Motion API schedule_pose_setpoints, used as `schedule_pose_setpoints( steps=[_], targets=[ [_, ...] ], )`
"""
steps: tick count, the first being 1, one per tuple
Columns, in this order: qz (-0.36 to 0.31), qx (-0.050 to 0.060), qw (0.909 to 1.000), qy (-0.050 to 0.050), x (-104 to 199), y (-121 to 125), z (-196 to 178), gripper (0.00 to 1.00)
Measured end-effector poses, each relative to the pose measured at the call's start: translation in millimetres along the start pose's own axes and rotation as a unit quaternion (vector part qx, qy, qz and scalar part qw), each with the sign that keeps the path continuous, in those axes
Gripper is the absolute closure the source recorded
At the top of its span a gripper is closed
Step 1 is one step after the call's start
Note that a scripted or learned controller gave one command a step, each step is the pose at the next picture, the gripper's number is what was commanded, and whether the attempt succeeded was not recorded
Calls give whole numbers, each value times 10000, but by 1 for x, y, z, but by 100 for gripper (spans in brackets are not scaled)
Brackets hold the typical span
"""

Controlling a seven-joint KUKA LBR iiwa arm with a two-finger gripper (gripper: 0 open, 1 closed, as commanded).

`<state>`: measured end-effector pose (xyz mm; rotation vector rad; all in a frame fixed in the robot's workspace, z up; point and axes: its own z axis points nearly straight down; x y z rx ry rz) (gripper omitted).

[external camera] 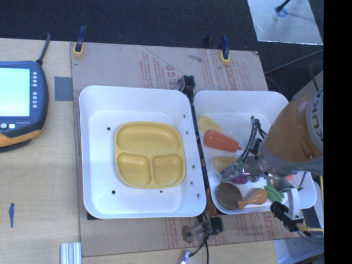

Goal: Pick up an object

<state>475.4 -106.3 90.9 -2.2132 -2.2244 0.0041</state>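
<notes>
From above, the surface (49,202) carries a brown cardboard sheet (165,70) on which two shallow white bins sit side by side. The left bin (93,147) holds a yellow divided plate (149,154), lying flat near its middle with one long compartment on the far side and two smaller ones toward the camera. The right bin (231,106) holds a cluster of small things: an orange carrot-shaped piece (221,141) lying at a slant on a pale yellow piece (208,124), a second pale yellow piece (223,162) just below it, a purple thing (237,177) partly hidden, a brown round piece (228,193) near the front wall, a tan drumstick-shaped piece (254,197) touching it, and a green piece (273,193) just beside that. The grey arm with its orange band (294,133) reaches in from the right and hangs over the right bin. The hand (243,170) sits low among the things near the purple one, but whether its fingers are apart or together cannot be told. A grey and orange control pendant (19,104) rests at the left edge of the surface.
</notes>
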Motion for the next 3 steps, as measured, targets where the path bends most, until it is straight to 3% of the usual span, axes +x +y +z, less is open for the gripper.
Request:
schedule_pose_setpoints(
  steps=[1, 2, 3],
  targets=[
    [-19, 2, 10000, -5, -1, 0, -10, 100],
    [1, -18, 10000, -5, 26, 1, -158, 100],
    [0, -8, 10000, -5, 83, 51, -135, 100]
  ],
)
